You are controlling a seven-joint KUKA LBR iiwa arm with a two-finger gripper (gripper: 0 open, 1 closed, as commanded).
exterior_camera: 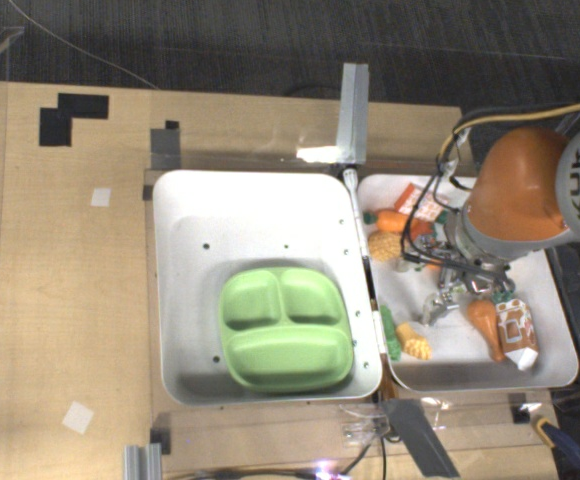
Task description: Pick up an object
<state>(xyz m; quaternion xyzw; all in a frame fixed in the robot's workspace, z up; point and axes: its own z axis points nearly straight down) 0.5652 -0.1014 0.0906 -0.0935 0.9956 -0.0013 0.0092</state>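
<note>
Metal tool (440, 303) hangs low over right bin (560, 353); its grip state cannot be told.

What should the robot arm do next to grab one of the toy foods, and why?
Probably a short drop straight down. The gripper hangs low in the right bin, over bare floor between the corn cob and the carrot, and nothing shows between its jaws. A small nudge toward the carrot, the closer one, before lowering would likely give it something to close on.
</note>
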